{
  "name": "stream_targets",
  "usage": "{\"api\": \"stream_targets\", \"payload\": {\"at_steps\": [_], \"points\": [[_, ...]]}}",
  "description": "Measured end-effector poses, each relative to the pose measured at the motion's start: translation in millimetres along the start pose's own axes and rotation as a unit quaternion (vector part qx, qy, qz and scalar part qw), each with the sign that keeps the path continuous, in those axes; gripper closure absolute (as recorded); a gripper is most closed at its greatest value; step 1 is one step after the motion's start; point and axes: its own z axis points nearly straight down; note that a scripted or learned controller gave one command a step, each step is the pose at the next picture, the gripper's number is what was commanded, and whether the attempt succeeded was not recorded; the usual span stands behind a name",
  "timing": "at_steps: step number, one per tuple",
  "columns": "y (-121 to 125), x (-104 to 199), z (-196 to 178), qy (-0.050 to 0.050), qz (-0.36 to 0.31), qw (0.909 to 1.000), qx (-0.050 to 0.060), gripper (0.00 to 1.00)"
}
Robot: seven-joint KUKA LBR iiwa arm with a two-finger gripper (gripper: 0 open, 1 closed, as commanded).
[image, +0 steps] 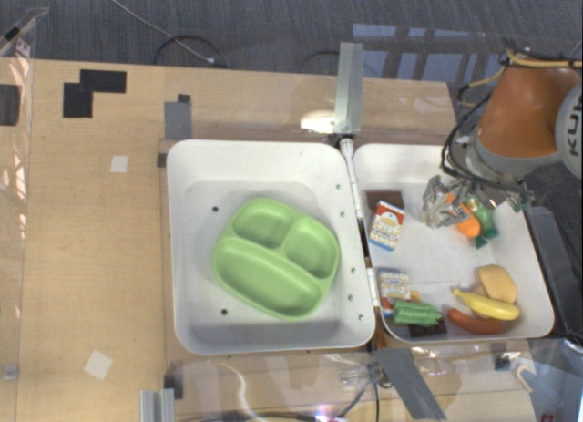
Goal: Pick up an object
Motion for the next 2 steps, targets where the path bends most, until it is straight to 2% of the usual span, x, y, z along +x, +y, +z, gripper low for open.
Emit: {"api": "stream_targets", "payload": {"at_steps": [1, 2], "points": [[23.2, -57.9, -135.2, -0.005, -0.003, 1.0, 0.003, 1.0], [47.0, 47.0, -104.9, 0.003, -0.244, 0.9697, -0.004, 1.0]]}}
